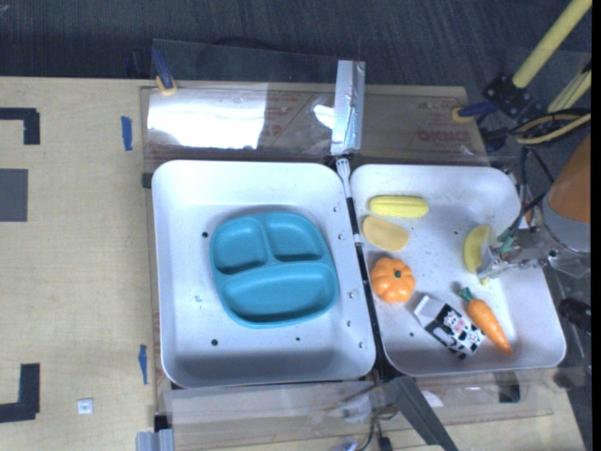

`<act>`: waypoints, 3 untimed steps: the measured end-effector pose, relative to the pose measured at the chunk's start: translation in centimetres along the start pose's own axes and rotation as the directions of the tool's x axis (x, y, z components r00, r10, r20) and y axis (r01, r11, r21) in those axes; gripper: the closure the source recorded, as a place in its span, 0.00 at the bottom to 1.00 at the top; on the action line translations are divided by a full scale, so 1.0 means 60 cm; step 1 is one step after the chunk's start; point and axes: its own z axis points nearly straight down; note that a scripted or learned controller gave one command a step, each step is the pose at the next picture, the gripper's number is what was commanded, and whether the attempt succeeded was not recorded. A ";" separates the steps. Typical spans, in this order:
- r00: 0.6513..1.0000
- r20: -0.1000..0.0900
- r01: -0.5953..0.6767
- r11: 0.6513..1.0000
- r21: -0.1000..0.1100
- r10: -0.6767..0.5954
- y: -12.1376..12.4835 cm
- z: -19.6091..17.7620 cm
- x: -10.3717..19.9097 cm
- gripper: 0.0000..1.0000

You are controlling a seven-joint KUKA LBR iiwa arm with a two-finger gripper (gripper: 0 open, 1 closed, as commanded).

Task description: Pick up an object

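The right bin (pixel 526 191) holds several toy foods. A yellow corn-like piece (pixel 398 206) lies at the back, with a pale yellow slice (pixel 386 233) just in front of it. An orange pumpkin (pixel 392 280) sits near the left wall. Toward the front lie a black-and-white carton (pixel 453 329) and an orange carrot (pixel 488 322). A small curved yellow piece (pixel 475 245) rests by the right side. My gripper (pixel 500 259) hangs low directly to the right of that yellow piece, touching or nearly touching it, above the carrot's green top.
The left bin (pixel 178 252) carries a blue divided plate (pixel 272 266). A clear plastic sheet (pixel 244 111) and a metal bracket (pixel 348 106) stand behind the bins. Cables and a yellow pole (pixel 554 36) crowd the back right. My arm (pixel 573 200) enters over the right bin's rim.
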 end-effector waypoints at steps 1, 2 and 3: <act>1.000 0.006 -0.012 1.000 -0.007 0.012 0.017 -0.237 0.063 1.00; 1.000 0.004 -0.015 1.000 0.006 0.015 0.012 -0.227 0.062 0.00; 0.993 0.003 0.117 0.993 0.005 -0.117 0.012 0.024 0.022 0.00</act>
